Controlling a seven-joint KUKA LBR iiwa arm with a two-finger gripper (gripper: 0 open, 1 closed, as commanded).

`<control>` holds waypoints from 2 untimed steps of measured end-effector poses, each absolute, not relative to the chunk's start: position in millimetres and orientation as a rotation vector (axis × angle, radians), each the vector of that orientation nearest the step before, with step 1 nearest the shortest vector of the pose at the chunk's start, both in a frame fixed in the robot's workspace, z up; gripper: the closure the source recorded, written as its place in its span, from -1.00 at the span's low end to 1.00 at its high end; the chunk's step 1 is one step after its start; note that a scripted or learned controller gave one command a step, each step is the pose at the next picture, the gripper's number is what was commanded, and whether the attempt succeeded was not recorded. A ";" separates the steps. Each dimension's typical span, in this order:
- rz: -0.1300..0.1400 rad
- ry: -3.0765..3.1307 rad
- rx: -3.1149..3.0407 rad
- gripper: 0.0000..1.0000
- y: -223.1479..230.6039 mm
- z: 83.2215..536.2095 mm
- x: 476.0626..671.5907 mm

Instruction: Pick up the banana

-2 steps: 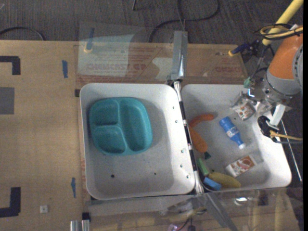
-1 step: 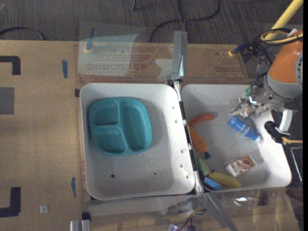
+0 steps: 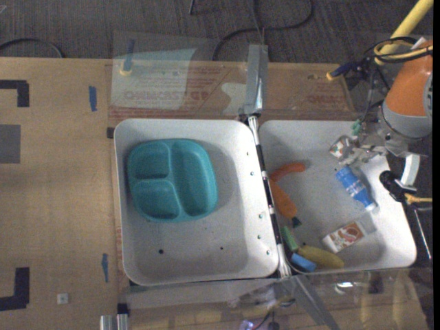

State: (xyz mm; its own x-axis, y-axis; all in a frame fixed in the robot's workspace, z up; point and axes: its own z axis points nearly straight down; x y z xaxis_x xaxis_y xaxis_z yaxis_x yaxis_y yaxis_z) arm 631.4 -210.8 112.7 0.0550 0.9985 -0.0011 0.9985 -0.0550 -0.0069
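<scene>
Your gripper (image 3: 350, 150) hangs over the upper right part of the right bin (image 3: 313, 139), up near its back wall, and the blur of metal there does not let you tell how it is set, so treat it as unknown; nothing shows clamped in it. It is well apart from what you want. What looks like the banana (image 3: 321, 256) lies at the bottom of that bin, close to the front wall, a yellow curved piece stretched roughly left to right.

To do this step well, you need to carry the wrist down across the bin toward the front left corner and come down over the middle of the yellow body, with the closing direction across its short width, not along its length. Judging by how near the front wall it lies, a steep, straight-down approach looks safer than a slanted one.

Mind the crowding. A small blue piece (image 3: 302, 262) sits touching or just beside the banana's left end, and a green item (image 3: 289, 237) lies just above that, along the divider. A small red and white carton (image 3: 344, 236) rests just beside the banana's upper right, so aim away from both ends. Along your path lies a blue bottle (image 3: 355, 188), and further left two orange carrot-like pieces (image 3: 283, 199) near the divider. A teal divided plate (image 3: 172, 179) sits in the left bin (image 3: 206, 253), out of your way.
</scene>
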 end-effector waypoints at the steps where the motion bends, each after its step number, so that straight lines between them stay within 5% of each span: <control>1: 0.053 -1.752 -2.579 1.00 -135.1 102.4 642.9; 2: 0.005 -1.782 -2.586 1.00 -42.3 267.5 667.3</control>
State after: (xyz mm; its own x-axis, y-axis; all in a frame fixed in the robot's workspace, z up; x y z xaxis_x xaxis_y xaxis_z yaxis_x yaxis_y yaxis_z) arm 667.3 -42.3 267.5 0.3560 0.9345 -0.0022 0.9345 -0.3560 -0.0021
